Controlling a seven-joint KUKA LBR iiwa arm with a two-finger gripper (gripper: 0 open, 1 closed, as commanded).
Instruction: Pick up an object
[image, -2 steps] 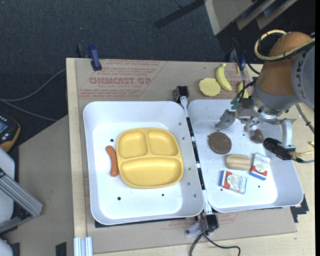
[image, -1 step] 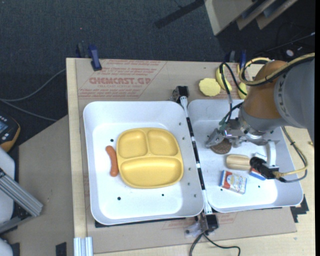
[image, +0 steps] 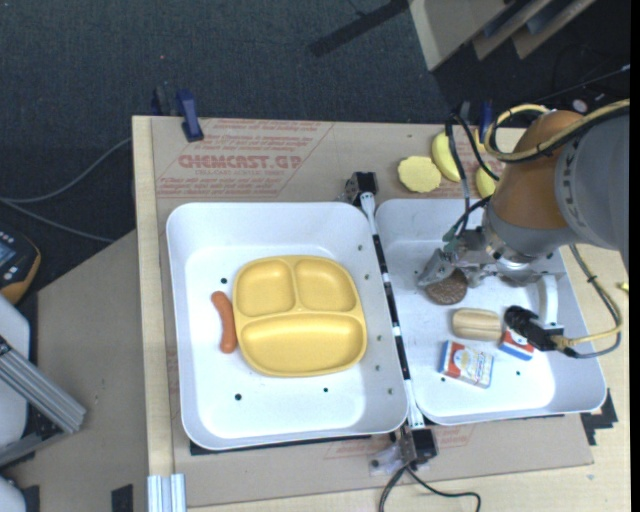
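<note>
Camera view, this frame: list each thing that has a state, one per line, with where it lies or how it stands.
tool: low in the right bin, over the brown round piece; grip unclear.
brown round piece: flat in right bin, partly under the tool.
bread roll: lying loose in right bin.
small carton: lying flat, right bin.
yellow divided plate: upright, left bin.
sausage: lying beside the plate's left edge.

This looks like a robotics lab rather than a home. A grey arm (image: 580, 170) with trailing cables reaches over two white bins (image: 190, 250) fixed on a board stamped "CHEMCAST GP" (image: 240, 160), held by a blue clamp (image: 187, 112). The floor is dark carpet (image: 80, 60), probably office-grade.
</note>
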